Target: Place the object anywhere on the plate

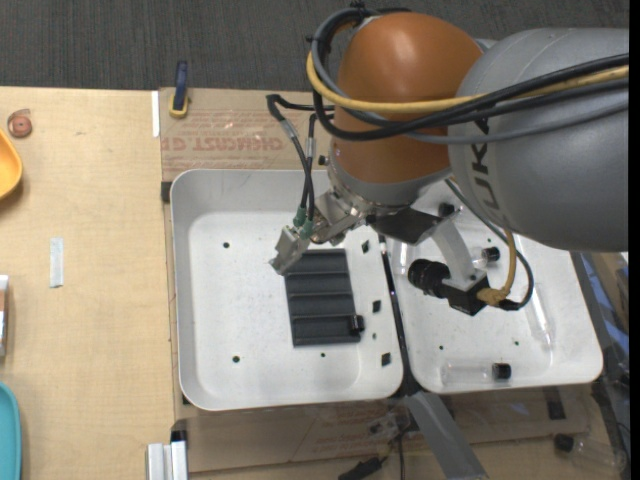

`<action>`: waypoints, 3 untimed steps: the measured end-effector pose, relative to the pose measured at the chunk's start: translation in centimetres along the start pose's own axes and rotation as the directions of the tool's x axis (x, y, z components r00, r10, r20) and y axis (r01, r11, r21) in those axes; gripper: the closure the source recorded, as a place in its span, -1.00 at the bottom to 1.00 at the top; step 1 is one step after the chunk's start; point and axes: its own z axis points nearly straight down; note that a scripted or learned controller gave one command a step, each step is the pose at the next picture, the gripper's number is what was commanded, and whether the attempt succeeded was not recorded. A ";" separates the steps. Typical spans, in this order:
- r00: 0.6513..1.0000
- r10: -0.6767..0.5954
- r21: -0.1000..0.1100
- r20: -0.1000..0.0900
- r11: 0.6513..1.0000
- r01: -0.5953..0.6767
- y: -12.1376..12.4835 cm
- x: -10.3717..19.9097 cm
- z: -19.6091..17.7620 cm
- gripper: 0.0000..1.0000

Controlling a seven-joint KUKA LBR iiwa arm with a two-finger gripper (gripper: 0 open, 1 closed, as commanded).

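Observation:
My gripper (pixel 323 300) is a black ribbed block hanging low over the left bin (pixel 205 298), near that bin's right side. The big grey arm with its orange band (pixel 400 78) covers the back of both bins. In the right bin (pixel 570 358) a small dark object (pixel 501 371) lies near the front wall. Around it runs a faint glassy curved outline (pixel 540 333) that may be a clear plate; I cannot tell for sure. Nothing is visible in the gripper's grasp.
Black arm hardware with a yellow cable (pixel 450 283) hangs over the right bin. On the wooden bench to the left lie an orange dish edge (pixel 8 168), a white strip (pixel 56 263) and a teal edge (pixel 8 433). A blue clamp (pixel 180 86) sits behind the bins.

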 end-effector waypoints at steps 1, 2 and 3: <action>1.000 0.003 0.003 0.001 1.000 -0.003 0.0 -0.2 -0.8 1.00; 0.988 -0.156 0.003 -0.001 0.988 0.156 0.8 4.0 0.9 1.00; 0.988 -0.156 0.002 -0.001 0.988 0.156 0.8 4.0 0.9 -1.00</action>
